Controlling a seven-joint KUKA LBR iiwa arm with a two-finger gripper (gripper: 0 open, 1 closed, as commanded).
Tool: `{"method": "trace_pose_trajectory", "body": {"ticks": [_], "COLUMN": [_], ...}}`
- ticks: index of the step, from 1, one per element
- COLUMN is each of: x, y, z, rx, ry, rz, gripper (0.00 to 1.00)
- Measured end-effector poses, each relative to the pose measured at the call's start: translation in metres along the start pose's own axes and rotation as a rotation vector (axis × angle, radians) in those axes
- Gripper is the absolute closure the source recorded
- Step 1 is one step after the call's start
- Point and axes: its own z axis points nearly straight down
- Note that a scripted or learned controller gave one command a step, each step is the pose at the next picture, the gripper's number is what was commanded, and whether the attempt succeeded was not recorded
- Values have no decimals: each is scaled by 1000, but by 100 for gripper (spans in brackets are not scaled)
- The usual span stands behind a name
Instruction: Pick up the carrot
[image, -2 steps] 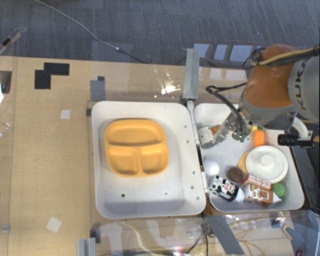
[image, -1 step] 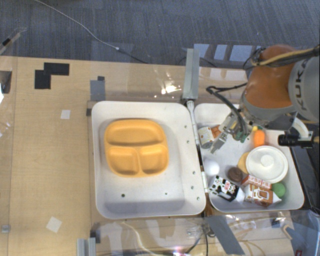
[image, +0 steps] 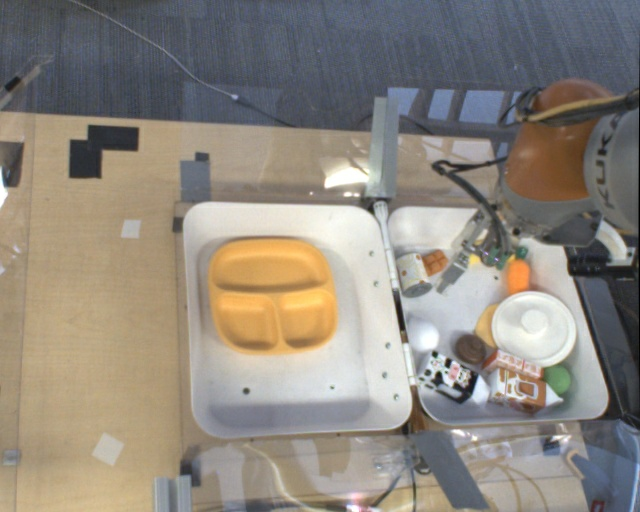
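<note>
You are seeing the gripper (image: 462, 262) hovering with fingers spread and gripping nothing in the right bin (image: 590, 405), while the carrot (image: 518, 274) is lying just beside it, against the white bowl (image: 534, 326).

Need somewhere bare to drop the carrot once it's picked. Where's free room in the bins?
Left bin: bare white floor all around the yellow divided tray, widest along its near edge. Right bin is crowded: carrot, white bowl, cartons and gripper packed close.
</note>
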Motion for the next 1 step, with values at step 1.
{"method": "trace_pose_trajectory", "body": {"ticks": [1], "x": [-25], "y": [-54], "z": [48], "rx": [1], "ry": [1], "rz": [215], "gripper": [0]}}
